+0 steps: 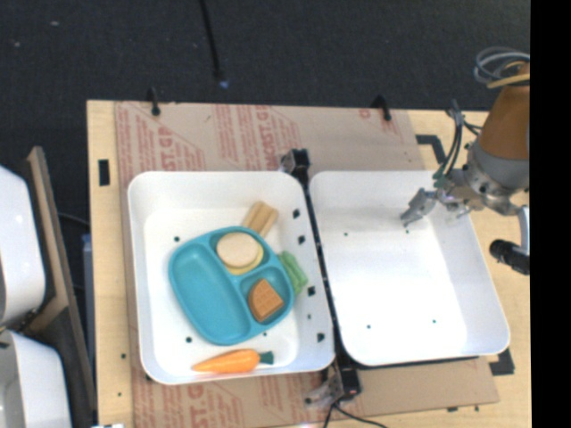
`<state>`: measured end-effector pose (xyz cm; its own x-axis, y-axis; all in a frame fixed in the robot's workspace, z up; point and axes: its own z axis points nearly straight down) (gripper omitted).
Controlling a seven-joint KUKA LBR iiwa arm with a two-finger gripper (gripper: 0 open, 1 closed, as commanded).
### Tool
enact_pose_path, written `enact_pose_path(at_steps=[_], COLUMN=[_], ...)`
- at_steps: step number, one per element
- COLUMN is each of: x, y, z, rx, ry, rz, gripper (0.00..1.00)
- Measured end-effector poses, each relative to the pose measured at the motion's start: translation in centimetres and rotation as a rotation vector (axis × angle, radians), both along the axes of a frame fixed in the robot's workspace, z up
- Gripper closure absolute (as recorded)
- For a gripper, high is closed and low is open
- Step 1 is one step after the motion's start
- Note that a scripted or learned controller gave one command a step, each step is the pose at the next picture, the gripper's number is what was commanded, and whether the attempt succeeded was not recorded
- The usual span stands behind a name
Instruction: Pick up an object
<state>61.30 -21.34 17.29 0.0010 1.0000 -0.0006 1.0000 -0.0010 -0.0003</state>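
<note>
The left bin (152, 239) holds a blue divided tray (210, 301). A round beige disc (239, 250) and a brown toast-like piece (266, 300) lie in the tray's compartments. A tan wooden block (260, 217) leans at the tray's far edge, and a green piece (295, 275) sticks out at its right side. An orange carrot (234, 361) lies along the bin's near wall. My gripper (421, 207) hangs over the far right part of the right bin (401, 328), well away from all of these things, and I see nothing held in it.
The grey arm with its orange band (504, 132) comes in from the right above the right bin's far corner. A black clamp (296, 160) sits where the two bins meet at the back. Both bins rest on a cardboard sheet (196, 136) over the wooden bench.
</note>
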Motion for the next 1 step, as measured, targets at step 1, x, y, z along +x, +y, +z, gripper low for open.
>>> enact_pose_path(at_steps=[1], x=[0.67], y=[0.19], z=[2.66], rx=[0.000], ry=[-0.003], rz=[0.001], gripper=[0.00])
